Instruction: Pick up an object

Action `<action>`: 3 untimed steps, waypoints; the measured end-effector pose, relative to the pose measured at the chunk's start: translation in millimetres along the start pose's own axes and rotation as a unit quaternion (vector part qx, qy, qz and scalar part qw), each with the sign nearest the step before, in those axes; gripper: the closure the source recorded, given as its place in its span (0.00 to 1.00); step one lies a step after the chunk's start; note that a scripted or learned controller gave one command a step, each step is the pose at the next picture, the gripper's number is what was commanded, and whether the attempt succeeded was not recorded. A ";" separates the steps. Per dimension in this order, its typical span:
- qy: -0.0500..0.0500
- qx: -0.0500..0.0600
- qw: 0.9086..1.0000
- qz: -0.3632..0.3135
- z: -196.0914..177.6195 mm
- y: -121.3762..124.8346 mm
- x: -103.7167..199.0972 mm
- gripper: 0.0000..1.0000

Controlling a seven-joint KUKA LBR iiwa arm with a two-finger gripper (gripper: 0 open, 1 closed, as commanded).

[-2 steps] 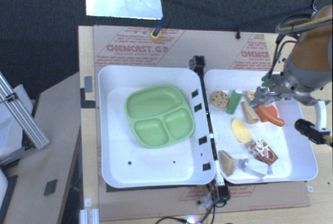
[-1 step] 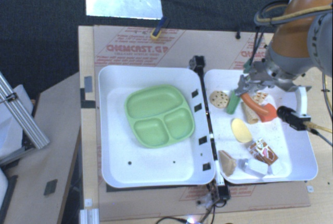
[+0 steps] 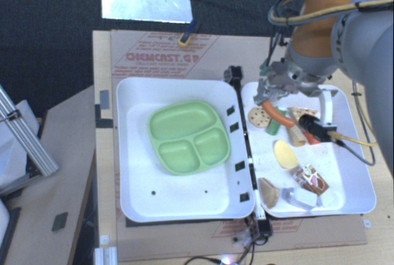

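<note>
Hovering with the gripper [image 3: 269, 95] low over the far left part of the right bin [image 3: 345, 180], reaching in from the right. Looking like the approach-and-grasp step, probably aiming at the orange carrot-like piece [image 3: 278, 114] lying slantwise just beneath the gripper, right of a round cookie [image 3: 257, 116]. Not being able to tell whether clenched, released or already gripping anything. Calling next, by this reading, for straddling the orange piece across its narrow width, closing firmly, then lifting straight up clear of the neighbours.

Also lying in the right bin: a green piece [image 3: 272, 128] touching the orange one's near side, a tan cylinder [image 3: 297, 134], a yellow oval piece [image 3: 285, 154], a printed snack wrapper [image 3: 311, 179], a tan wedge [image 3: 268, 191] and a clear packet [image 3: 300, 198] near the near rim.

Sitting in the left bin [image 3: 135, 153]: a pale green divided plate [image 3: 188, 134], all three compartments looking bare.
</note>
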State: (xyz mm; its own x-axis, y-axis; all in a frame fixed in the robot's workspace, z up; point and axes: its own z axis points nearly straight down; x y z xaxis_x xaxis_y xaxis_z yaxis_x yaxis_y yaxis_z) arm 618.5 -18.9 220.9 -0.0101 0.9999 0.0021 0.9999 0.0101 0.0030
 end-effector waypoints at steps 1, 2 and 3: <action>0.000 -0.001 1.000 0.000 -9.0 18.2 43.6 1.00; 0.000 0.001 1.000 0.001 -1.5 17.2 88.7 1.00; -0.001 0.000 1.000 0.002 -3.0 28.7 90.7 1.00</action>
State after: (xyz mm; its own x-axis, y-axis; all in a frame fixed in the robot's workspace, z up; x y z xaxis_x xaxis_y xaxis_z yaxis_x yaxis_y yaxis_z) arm 646.3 72.1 224.2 -0.0063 1.0000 0.0001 1.0000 0.0063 0.0027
